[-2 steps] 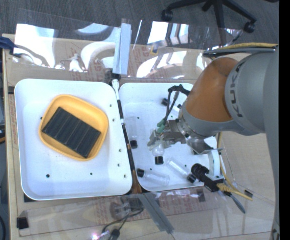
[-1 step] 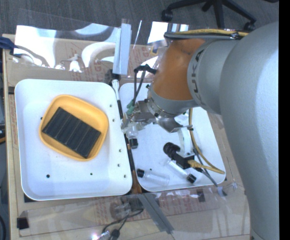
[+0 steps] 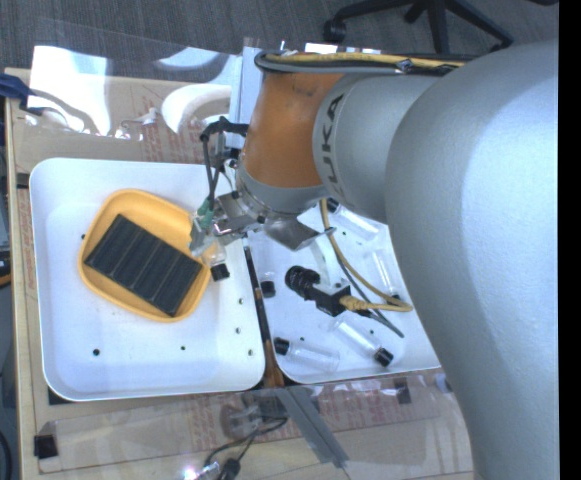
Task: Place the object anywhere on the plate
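A yellow plate (image 3: 105, 224) lies in the left bin (image 3: 130, 368), toward its upper middle. A black ribbed rectangular slab (image 3: 142, 261) rests flat on the plate and covers most of it. My gripper (image 3: 210, 231) hangs at the plate's right rim, close above the wall between the two bins. The orange-banded wrist (image 3: 285, 118) looms over it and hides what lies directly beneath. A small black piece (image 3: 219, 271) sits just off the plate's right edge, below the gripper.
The right bin (image 3: 410, 353) holds several clear tubes with black caps (image 3: 315, 350) and clear plastic pieces (image 3: 355, 230). The grey arm covers most of that bin's right side. A white curved part (image 3: 192, 103) lies beyond the bins.
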Controlling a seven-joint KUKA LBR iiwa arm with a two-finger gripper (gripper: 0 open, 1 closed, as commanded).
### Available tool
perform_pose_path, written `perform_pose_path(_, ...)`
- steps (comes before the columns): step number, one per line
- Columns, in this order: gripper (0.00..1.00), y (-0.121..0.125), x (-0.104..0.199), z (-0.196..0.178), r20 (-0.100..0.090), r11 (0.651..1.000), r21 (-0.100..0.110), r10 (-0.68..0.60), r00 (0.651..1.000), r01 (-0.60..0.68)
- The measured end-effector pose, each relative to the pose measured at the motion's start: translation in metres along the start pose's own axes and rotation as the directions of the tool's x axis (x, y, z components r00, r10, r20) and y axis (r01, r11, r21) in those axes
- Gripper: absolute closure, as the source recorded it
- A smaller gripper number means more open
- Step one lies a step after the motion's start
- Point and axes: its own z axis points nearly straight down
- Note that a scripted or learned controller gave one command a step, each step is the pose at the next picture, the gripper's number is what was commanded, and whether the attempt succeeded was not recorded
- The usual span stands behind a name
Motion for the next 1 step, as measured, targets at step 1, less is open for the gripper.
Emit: perform_pose_path(1, 1.0, 0.0294, -0.0107, -0.0009, 0.001, 0.981, -0.001, -0.195, 0.981, 0.195)
